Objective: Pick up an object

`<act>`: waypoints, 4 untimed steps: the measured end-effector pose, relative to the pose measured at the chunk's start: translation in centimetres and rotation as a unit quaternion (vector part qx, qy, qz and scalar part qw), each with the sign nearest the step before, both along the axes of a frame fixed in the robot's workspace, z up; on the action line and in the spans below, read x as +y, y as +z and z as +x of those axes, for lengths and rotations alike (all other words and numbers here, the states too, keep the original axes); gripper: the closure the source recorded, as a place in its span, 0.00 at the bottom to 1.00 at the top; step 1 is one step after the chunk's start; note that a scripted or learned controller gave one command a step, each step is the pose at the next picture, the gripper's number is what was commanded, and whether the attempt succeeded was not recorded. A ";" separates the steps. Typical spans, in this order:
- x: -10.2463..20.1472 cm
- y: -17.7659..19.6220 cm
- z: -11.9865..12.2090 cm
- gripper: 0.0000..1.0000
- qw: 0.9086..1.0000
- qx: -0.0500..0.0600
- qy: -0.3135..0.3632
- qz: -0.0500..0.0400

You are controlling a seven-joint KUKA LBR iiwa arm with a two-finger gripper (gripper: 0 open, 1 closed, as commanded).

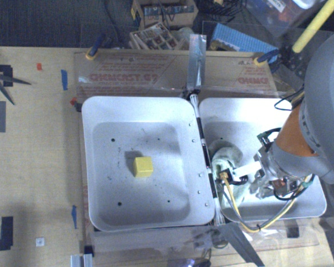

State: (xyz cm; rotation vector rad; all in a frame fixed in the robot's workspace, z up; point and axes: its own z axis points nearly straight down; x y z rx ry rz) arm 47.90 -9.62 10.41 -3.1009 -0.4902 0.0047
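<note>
Grey arm (pixel 314 127) is hiding the claw (pixel 229 174) in the right bin (pixel 234 115); finger state unclear. Yellow block (pixel 143 167) is lying in the left bin (pixel 100 115).

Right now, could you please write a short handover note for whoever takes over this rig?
Gripper: low in the right bin, against its left wall; whether it is open or shut cannot be told.
Yellow block: lying alone near the middle of the left bin, apart from the arm.
Done: nothing picked up yet.
Left: reach an object, grasp it and lift it.
</note>
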 end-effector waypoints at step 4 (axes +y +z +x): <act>12.4 8.9 0.0 1.00 0.999 0.001 -0.046 0.000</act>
